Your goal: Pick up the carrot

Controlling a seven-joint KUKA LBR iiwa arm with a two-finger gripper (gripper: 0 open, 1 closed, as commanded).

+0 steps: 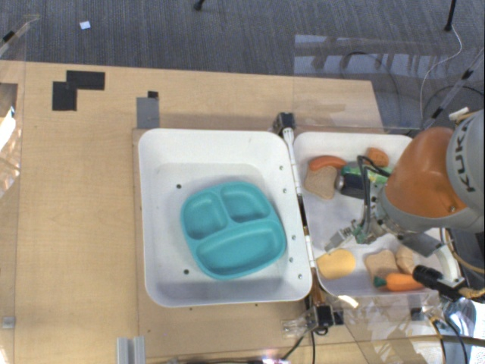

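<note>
The carrot [402, 282], orange with a green top at its left end, lies near the front edge of the right bin [333, 214]. My gripper [347, 235] hangs over the middle of that bin, left of and behind the carrot, not touching it. It sits just above a yellow food piece [337, 264]. Nothing shows in its grasp. The grey arm with its orange band [426, 177] covers the bin's right side.
The right bin also holds a reddish sausage [327, 161], a bread slice [321, 182], an orange piece [377, 156], a green and black object [351, 180] and tan pieces [382, 262] beside the carrot. A teal divided plate [233, 230] lies in the left bin [163, 203].
</note>
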